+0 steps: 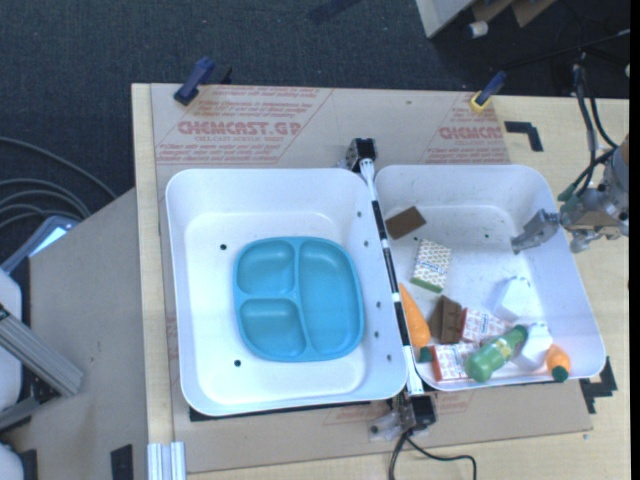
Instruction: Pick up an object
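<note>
1. Brown board is covering the bench (300, 118) under both bins, with dark carpet lying beyond its far edge and blue clamps gripping that edge.
2. Two white bins are sitting side by side, touching along a black hinge strip down the middle; the left bin (200, 218) is offering wide bare floor around its one item, while the right bin (470, 193) is leaving its far half mostly open.
3. Reaching in from the right, the gripper (545, 230) is hovering over the right bin's right wall, near the rim, with bare white floor below and to its left.
4. Its fingers are appearing as a grey blur, so I cannot tell how far they are parted, and nothing is showing between them.
5. A blue divided plate (298, 298) is lying flat in the middle of the left bin, well apart from every wall.
6. In the right bin, a brown block (404, 222) is lying near the hinge, with a patterned packet (431, 264) just below it.
7. An orange carrot (414, 316) is lying along the left wall, and a dark chocolate bar (446, 320) is sitting just beside it.
8. A green bottle (495, 353) is lying tilted near the front rim, touching a red and white box (450, 363), with a small orange piece (556, 362) in the front right corner.
9. A pale white piece (515, 296) is resting between the bottle and the gripper, apart from both.
</note>
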Controlling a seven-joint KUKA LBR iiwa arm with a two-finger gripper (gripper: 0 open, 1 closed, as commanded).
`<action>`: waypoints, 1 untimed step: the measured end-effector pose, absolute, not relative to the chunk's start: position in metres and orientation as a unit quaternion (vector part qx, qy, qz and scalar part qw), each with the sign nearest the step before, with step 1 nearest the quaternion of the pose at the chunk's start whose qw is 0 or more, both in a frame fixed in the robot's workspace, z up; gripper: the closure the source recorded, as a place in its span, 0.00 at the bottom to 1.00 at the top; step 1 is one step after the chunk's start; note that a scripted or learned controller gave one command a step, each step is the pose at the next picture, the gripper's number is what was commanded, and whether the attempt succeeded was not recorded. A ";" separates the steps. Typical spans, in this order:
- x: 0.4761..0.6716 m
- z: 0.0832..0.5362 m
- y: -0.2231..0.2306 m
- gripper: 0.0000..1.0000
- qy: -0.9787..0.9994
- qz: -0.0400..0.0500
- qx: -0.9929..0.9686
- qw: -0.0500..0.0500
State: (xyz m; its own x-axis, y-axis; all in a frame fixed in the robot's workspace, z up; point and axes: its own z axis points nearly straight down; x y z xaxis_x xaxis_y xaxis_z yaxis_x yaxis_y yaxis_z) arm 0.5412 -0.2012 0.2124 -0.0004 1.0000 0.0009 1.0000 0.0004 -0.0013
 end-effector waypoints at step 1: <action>0.517 0.137 -0.139 0.00 -0.708 0.000 -0.707 0.002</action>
State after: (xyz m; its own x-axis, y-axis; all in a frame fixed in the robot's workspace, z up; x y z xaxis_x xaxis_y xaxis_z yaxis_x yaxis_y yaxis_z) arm 0.5168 -0.1392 0.1369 -0.0012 1.0000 0.0017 1.0000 0.0012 -0.0029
